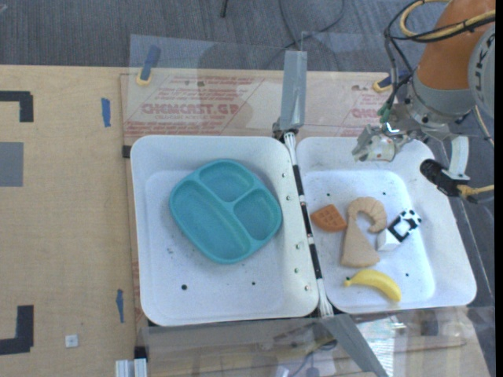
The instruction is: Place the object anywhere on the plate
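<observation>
Hanging above the far edge of the right bin, the pincer [376, 146] sits at the end of a grey arm [454, 49] with an orange band; whether it is wide or narrow cannot be told from this angle, and nothing shows in its grasp.

Two shallow white bins lie side by side. One teal plate [225, 210] with three compartments rests in the left bin [157, 289], holding no items. The right bin [448, 281] holds five things, all well apart from the plate: one orange wedge [328, 218] near the dividing wall, one tan curved piece [371, 211] touching one tan flat piece [357, 246] below it, one small black-and-white object [403, 226] just beside them, and one yellow banana [375, 283] near the front edge.

Both bins sit on a pale wooden bench [63, 234] with black markings and bits of blue tape. Grey carpeted floor [118, 6] lies beyond the bench.
</observation>
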Controlling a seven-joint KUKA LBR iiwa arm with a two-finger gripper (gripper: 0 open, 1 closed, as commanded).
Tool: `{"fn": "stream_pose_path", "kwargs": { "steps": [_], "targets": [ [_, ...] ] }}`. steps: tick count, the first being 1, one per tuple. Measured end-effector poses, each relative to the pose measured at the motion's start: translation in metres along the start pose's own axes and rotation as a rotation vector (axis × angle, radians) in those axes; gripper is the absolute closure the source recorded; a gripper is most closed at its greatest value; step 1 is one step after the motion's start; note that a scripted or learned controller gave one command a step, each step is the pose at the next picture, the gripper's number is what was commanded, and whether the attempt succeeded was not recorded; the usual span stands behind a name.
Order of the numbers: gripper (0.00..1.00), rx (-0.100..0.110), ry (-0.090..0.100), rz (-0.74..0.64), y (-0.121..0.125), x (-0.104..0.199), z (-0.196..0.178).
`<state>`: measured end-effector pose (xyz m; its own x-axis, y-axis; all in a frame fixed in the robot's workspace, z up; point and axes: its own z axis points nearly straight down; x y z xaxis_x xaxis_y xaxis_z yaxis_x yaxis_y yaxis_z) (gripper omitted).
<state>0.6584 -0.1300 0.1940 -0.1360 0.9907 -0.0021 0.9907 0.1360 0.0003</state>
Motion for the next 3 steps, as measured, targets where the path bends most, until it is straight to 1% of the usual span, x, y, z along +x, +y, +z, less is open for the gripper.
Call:
{"fn": "stream_pose_path", "kwargs": {
  "steps": [1, 2, 3],
  "targets": [
    [1.0, 0.002, 0.002, -0.04, 0.004, 0.085, 0.009],
    [1.0, 0.003, 0.003, -0.118, -0.014, 0.14, -0.001],
    [1.0, 0.004, 0.003, -0.05, -0.011, 0.204, 0.009]
  ]
}}
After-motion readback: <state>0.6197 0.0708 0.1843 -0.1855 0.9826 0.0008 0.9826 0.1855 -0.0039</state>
